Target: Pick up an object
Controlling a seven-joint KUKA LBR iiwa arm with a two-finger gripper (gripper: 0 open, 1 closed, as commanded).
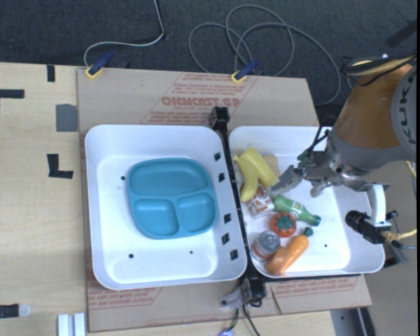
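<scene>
White plastic bins sit side by side on your desk (28,187). Your left bin (101,152) carries a blue divided plate (172,196), lying flat near its middle. Your right bin (336,250) carries the small things: a yellow banana (250,170) close to the divider, a green bottle (295,211) lying on its side, a red tomato (283,224) just beside it, an orange carrot (290,254) near the front wall, and a small round can (268,242) touching the carrot. Your end effector (294,177) is over the right bin, between the banana and the green bottle. You see nothing between its fingers, but whether they are spread or closed, you cannot tell at this angle.
</scene>
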